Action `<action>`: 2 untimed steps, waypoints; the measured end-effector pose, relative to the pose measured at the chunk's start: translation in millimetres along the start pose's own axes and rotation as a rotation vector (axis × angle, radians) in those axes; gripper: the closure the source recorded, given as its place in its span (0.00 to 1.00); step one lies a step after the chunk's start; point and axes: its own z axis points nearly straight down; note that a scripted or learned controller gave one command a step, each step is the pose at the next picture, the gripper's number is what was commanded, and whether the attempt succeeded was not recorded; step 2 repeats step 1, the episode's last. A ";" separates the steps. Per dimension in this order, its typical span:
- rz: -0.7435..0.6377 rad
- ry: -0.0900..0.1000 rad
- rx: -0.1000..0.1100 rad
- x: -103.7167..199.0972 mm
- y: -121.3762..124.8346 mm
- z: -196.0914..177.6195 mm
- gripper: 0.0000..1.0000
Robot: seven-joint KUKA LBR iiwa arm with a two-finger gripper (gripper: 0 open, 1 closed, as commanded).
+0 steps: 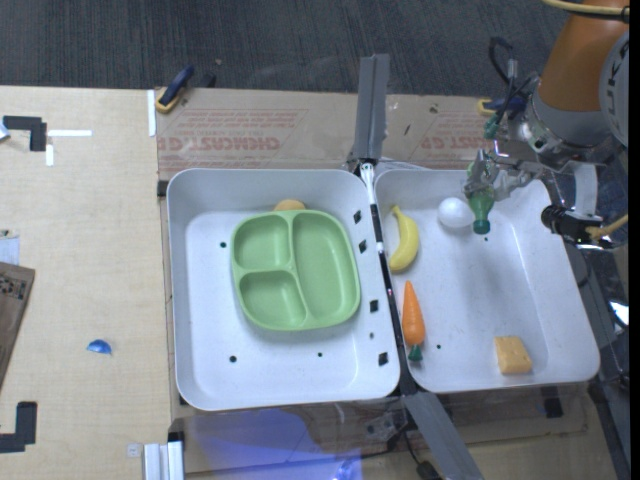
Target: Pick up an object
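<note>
The grey arm with its orange band reaches in from three o'clock, its gripper [481, 206] hanging above the upper part of the right bin [560, 358]; whether the claw is open or closed cannot be told. A white ball [453, 212] lies just at its nine o'clock. A banana [403, 239] and a carrot [412, 315] lie along the bin's nine o'clock wall, a yellow sponge [513, 355] toward five o'clock. A green divided plate [296, 269] sits in the left bin [200, 348].
</note>
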 end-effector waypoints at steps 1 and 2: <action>0.073 -0.001 0.002 -20.4 7.9 56.3 1.00; 0.073 -0.001 0.002 -20.4 7.9 56.3 1.00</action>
